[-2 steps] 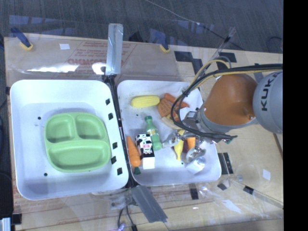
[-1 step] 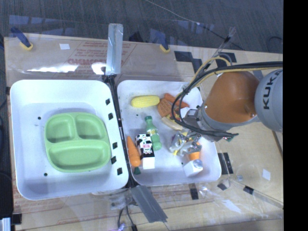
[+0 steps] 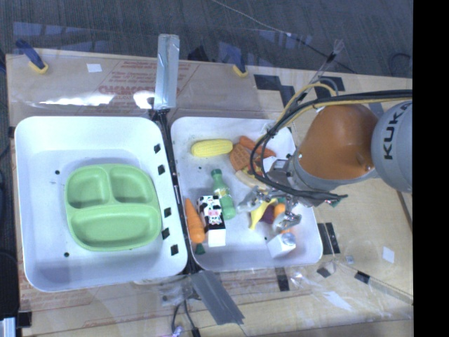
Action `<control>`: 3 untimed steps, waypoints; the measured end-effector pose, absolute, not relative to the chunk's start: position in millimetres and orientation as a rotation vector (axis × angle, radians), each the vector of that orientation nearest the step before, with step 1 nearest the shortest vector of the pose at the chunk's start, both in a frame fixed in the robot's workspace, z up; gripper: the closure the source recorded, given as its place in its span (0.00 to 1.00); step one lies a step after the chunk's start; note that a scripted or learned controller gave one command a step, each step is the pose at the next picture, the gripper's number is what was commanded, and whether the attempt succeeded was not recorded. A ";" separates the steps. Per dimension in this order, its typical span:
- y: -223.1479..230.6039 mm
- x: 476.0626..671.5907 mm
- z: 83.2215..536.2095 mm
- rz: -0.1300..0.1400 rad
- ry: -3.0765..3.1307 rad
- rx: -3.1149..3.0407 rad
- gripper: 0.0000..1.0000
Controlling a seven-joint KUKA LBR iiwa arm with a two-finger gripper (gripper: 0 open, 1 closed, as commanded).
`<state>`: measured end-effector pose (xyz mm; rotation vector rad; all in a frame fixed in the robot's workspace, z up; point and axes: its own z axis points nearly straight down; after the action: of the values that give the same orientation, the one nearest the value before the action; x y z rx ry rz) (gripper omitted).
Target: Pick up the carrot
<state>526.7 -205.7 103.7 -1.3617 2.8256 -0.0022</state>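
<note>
The carrot (image 3: 193,220) lies along the right bin's (image 3: 238,258) left wall at about 8 o'clock, beside the milk carton (image 3: 212,215), while the hand (image 3: 275,213) hovers over toys at 4 o'clock, grip state I can't tell.

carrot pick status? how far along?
Done: arm is over the right bin, claw low among the clutter near its right side. In hand: nothing visibly gripped. Left: the carrot lies by the bin's left wall beside the milk carton, apart from the claw.
</note>
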 end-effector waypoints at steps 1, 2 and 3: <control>-203.6 528.5 114.0 -0.003 2.820 -1.367 1.00; -203.7 528.3 113.8 -0.003 2.820 -1.368 0.00; -208.4 508.5 104.7 0.003 2.802 -1.421 0.00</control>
<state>508.5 -208.4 104.7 -1.4211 2.8018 0.0032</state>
